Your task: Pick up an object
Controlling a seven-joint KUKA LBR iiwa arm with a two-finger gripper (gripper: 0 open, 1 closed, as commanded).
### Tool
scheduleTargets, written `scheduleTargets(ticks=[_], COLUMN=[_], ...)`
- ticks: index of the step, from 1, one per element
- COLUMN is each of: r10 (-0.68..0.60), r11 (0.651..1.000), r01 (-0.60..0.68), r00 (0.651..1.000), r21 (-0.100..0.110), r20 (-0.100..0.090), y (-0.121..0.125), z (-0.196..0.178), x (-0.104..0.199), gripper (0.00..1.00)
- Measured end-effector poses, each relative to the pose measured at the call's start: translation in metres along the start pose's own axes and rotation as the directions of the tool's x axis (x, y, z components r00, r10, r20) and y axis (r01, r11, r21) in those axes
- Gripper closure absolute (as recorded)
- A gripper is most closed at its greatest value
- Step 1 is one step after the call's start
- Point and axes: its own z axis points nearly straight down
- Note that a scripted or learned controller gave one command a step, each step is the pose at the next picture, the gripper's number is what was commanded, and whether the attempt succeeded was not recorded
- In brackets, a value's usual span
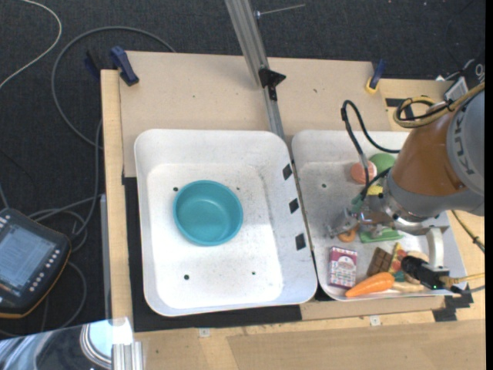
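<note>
My gripper (350, 226) is low in the right bin (320, 176), near its middle, under the grey and orange arm that comes in from the right. A small orange piece (347, 237) lies right at the gripper's tip; whether it is touched I cannot tell. Just in front lie a pink box (343, 267), an orange carrot (370, 284) and a brown bar (380, 261). A pink-orange ball (359, 172) and a green item (382, 164) sit behind the gripper, partly hidden by the arm.
The left bin (154, 206) holds a teal bowl (208, 212). A metal pole (250, 33) slants up from the gap between the bins. Black cables (350, 126) loop over the right bin's back.
</note>
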Motion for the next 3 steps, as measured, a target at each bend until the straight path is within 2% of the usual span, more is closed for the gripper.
scheduleTargets(ticks=[1,2,3], r10=[0.001,0.001,-0.001], r11=[1.000,1.000,1.000], r01=[-0.001,-0.001,0.002], r00=[1.000,1.000,1.000], r21=[-0.003,-0.018,-0.021], r20=[-0.001,0.010,0.010], y=[0.001,-0.007,-0.006], z=[-0.011,-0.063,-0.113], x=[0.000,-0.004,-0.013], gripper=[1.00,1.00,1.00])
